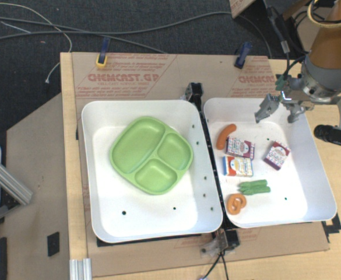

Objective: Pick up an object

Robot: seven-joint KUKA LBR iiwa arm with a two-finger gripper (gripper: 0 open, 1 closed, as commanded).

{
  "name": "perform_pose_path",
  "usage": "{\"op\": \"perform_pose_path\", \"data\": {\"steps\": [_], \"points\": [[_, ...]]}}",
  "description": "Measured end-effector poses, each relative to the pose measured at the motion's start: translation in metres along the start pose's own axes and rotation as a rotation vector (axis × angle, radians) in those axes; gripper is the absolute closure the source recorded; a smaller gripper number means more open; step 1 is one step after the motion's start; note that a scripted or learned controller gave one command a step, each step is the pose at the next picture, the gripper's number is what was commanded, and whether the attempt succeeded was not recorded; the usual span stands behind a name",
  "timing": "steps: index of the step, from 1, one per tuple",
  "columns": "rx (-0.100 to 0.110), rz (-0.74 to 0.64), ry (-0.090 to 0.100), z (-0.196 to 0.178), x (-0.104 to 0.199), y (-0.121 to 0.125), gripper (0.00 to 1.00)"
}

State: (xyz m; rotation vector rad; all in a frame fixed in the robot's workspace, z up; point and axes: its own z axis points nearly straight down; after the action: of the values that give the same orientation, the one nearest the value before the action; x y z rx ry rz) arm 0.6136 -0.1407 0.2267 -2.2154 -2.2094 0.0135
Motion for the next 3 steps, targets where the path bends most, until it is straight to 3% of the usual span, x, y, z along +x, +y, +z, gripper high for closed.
{"op": "perform_pose_path", "data": {"steps": [1,3], "points": [[-0.014,-0.003,-0.002,-0.008,0.000,0.003,0.00],[-0.010,-0.003,-0.001,0.092,0.001,-0.003,0.00]]}}
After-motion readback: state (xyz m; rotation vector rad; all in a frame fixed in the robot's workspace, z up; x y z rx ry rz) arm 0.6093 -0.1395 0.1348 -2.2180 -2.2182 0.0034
